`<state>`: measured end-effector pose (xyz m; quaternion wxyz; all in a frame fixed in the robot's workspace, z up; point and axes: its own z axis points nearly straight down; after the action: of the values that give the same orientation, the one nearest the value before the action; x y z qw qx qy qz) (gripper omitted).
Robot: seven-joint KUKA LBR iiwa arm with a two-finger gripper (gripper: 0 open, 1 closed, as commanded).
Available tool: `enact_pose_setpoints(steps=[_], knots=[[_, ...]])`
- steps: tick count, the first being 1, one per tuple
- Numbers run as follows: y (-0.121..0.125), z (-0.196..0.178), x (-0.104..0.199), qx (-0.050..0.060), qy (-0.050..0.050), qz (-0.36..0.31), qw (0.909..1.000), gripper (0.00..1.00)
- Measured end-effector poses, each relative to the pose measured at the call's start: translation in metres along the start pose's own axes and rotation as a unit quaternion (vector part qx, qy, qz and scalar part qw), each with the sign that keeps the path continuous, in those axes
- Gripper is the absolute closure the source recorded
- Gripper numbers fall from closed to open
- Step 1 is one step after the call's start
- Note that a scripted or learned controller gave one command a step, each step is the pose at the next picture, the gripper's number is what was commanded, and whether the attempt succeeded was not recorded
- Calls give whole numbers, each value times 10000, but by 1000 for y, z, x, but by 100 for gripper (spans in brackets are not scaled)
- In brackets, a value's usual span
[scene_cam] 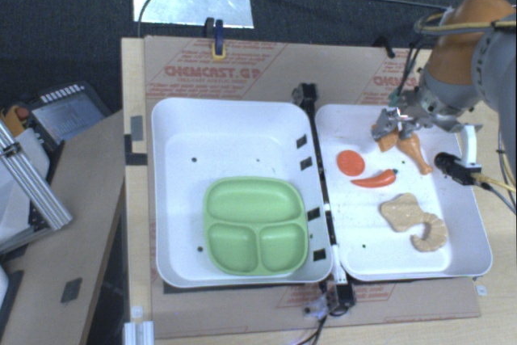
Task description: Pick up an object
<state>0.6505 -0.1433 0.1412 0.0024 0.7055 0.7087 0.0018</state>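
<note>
1. Directly against the fingers, on their lower-right side, lies the orange tapered piece. It rests in the back part of the right bin. Its near end sits under the fingers and appears to touch them.
2. Long axis: the orange tapered piece runs diagonally, from the fingers down and to the right, toward the bin's right wall.
3. Finger state: the opening cannot be read from this view. The metal tips overlap the piece's near end, so it is unclear whether they straddle it, clamp it or merely rest above it.
4. Judgement: the coming move depends on the fingers closing across the short width of the piece, square to that diagonal.
5. Neighbours below and left of the fingers: an orange disc and a red pepper, both apart from the target. Two beige pieces lie further below, well apart.
6. Room: the bin's back wall is near behind the fingers, and open bin floor lies to their left.
7. Left of the fingers, across the divider, the left bin holds a green divided plate. Both bins stand on the surface.
</note>
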Motion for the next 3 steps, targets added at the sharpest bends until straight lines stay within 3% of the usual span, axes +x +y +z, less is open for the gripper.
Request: enact_pose_setpoints(steps=[1, 2, 3], knots=[[10, -50, -5, -9, -5, -4, 10000, 100], [11, -68, -5, 8, 1, -6, 10000, 100], [9, -79, 42, 13, 10, -23, 10000, 100]])
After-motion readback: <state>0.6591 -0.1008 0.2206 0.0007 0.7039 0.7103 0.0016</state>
